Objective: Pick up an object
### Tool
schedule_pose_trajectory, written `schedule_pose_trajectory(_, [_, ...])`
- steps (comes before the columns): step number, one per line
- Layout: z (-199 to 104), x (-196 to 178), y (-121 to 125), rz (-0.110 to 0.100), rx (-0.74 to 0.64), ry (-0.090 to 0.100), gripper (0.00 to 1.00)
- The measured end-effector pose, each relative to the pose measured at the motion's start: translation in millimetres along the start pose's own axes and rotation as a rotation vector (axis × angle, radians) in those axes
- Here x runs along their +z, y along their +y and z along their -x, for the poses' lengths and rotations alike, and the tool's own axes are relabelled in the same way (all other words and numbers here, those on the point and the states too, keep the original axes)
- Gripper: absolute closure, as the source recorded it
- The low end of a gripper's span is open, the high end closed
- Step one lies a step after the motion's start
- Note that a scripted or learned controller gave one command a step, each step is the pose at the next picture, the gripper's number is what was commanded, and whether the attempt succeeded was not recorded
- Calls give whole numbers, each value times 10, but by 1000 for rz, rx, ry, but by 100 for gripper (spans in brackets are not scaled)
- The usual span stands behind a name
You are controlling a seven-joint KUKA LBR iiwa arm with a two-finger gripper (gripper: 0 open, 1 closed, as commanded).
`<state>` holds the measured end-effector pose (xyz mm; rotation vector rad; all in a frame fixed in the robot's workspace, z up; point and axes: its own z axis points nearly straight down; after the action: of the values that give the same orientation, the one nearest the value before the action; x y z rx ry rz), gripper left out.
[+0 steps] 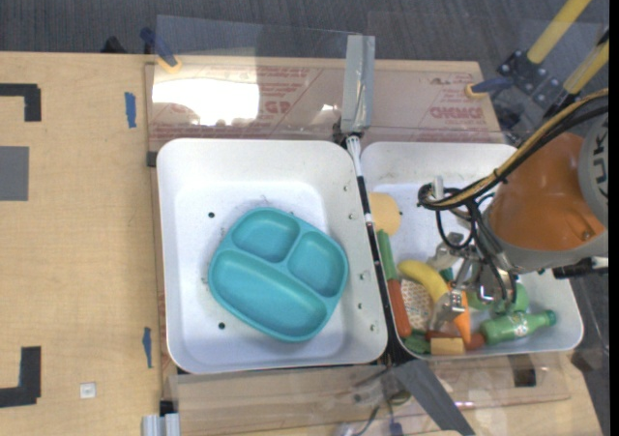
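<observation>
In the right bin (542, 159), toward its 6 o'clock edge, the tool (471, 291) hangs low over a packed heap of toys: a banana (423, 276) at its 9 o'clock, a green bottle (515, 325) at its 4 o'clock, an orange piece (462, 325) and a tan block (446, 347) just below it. Whether the tool is open or closed, or has anything in it, I cannot tell; cables and metal parts hide its tip. The left bin (184, 260) bears a teal tray (279, 272), well apart from the arm (542, 202). The risk, as I judge it, is the crowding: things touch one another, so the tool may land on two at once, or nudge the banana aside and close on nothing. The round bottle could also roll away, and the near bin wall leaves little room.
</observation>
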<state>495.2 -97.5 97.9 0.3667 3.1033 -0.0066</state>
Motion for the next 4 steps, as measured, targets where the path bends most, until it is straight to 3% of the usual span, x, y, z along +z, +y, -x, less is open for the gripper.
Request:
schedule_pose_trajectory(1, [1118, -140, 189, 3, 90, 8, 0])
schedule_pose_trajectory(2, [615, 27, 163, 7, 304, -10, 0])
schedule_pose_trajectory(3, [298, 29, 111, 7, 386, -12, 0])
schedule_pose_trajectory(4, [-62, 35, -37, 7, 356, -12, 0])
